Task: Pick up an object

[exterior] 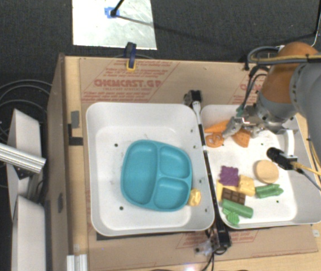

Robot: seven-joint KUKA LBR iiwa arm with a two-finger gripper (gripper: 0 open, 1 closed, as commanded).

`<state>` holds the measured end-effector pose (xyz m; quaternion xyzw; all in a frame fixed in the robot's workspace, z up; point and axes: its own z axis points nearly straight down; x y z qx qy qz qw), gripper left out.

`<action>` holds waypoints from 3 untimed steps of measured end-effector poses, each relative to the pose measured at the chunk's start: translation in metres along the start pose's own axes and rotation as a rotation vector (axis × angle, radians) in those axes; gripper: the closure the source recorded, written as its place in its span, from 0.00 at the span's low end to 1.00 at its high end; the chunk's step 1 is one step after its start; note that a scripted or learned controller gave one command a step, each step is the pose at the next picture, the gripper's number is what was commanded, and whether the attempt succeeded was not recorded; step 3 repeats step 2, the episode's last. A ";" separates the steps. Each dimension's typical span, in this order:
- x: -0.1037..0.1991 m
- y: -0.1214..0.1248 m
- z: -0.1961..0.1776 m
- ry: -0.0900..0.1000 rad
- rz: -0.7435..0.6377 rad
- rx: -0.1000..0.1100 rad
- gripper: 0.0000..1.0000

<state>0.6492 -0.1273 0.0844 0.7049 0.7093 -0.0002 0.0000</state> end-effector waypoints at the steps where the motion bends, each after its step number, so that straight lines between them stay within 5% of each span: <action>1: -0.002 0.002 -0.012 -0.001 -0.001 -0.004 1.00; 2: 0.082 -0.022 -0.106 0.003 -0.006 -0.008 1.00; 3: 0.082 -0.022 -0.106 0.003 -0.006 -0.008 1.00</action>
